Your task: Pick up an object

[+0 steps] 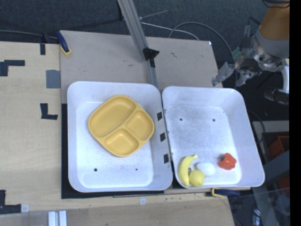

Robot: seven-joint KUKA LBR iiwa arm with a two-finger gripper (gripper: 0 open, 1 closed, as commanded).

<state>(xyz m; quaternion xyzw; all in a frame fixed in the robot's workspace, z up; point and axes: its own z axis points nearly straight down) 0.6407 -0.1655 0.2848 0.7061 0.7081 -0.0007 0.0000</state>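
Jaws on the gripper (pixel 233 75) are spread apart, holding nothing, above the right bin's (pixel 244 107) far rim. Banana (pixel 185 167) (long axis running near-to-far, curving) sits in the near part, touching a lemon (pixel 196 178), with a white egg (pixel 205 168) and red pepper (pixel 227 161) beside them.

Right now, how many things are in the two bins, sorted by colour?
Yellow: 3, the divided plate, the banana, the lemon
White: 1, the egg
Red: 1, the pepper
Total: 5
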